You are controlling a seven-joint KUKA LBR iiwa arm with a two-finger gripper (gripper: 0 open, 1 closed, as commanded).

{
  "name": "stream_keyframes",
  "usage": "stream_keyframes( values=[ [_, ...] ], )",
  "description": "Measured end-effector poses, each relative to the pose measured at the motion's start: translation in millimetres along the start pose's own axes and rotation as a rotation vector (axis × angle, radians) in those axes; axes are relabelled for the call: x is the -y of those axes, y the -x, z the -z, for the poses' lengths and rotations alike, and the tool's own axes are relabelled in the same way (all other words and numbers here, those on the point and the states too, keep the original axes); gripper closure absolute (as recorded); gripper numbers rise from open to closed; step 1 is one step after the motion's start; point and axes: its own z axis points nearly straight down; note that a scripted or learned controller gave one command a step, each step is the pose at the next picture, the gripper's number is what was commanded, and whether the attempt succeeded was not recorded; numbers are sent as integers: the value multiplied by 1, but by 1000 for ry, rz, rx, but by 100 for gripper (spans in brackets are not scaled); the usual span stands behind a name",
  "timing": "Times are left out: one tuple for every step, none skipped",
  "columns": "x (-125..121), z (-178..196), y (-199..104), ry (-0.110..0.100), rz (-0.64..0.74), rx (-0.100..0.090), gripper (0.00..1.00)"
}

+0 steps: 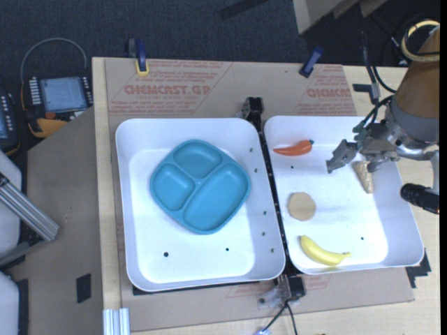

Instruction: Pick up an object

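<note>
Fingers of the grey two-finger gripper [349, 160] at the right of the frame are spread apart and hold nothing. Left of them lie a thin red-orange chili pepper [294, 148], a round tan cookie [302, 206] and a curved yellow banana [323, 251] in the right white bin [401, 253].

Two bins sit side by side on the worktop [209, 82]: left bin [140, 257] has a divided plate [200, 185], right bin [398, 250] has a chili pepper [293, 148] at the back, a cookie [302, 206] mid, and a banana [323, 251] up front.
</note>
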Motion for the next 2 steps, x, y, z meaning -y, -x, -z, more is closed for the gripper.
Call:
stream_keyframes(
  values=[
    [-3, 7, 0, 13, 3, 2, 0],
    [2, -56, -2, 5, 3, 0, 0]
  ],
)
